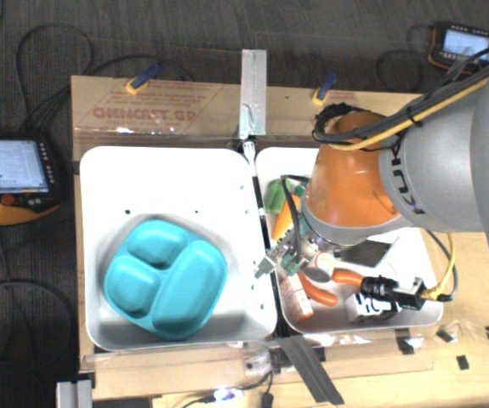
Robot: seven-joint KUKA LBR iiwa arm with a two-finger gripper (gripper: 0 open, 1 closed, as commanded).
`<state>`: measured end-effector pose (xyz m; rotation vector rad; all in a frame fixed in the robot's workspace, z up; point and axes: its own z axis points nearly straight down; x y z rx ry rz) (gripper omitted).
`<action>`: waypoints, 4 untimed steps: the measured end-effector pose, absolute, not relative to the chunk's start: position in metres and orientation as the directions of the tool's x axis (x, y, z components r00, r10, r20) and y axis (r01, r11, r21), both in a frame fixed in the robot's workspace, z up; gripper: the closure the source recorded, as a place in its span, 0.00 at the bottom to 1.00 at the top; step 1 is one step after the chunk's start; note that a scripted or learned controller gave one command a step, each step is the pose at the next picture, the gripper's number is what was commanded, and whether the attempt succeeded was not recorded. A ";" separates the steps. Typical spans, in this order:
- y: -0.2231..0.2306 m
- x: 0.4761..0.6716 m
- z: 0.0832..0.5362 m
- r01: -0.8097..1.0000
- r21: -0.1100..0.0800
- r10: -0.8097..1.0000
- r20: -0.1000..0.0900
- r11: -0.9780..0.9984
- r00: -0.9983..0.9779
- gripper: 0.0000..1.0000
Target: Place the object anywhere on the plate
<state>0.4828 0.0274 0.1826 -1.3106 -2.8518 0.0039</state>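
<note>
A blue plate [166, 276] with three compartments lies in the left bin [108, 177], with nothing on it. My gripper [280, 259] reaches down at the left side of the right bin [431, 313], close to the wall between the two bins. Around it lie a green item [275, 195], an orange carrot-like piece [282, 219], a brownish bottle-shaped object [294, 297] and an orange-red piece [318, 292]. The arm's orange band [350, 181] hides much of the right bin. I see no object between the fingers.
An orange-handled tool [347, 275] lies beside the gripper, under the wrist. A white object [370, 310] sits near the right bin's front edge. A metal strip [253, 92] stands behind the bins, and tablets [13, 170] rest off the bench.
</note>
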 end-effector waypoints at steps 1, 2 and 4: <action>0.087 0.483 0.183 0.430 -0.001 0.430 0.002 0.903 -0.903 1.00; 0.152 0.483 0.183 0.337 -0.001 0.337 0.001 0.941 -0.941 1.00; 0.229 0.482 0.108 0.550 -0.003 0.550 0.003 0.835 -0.835 1.00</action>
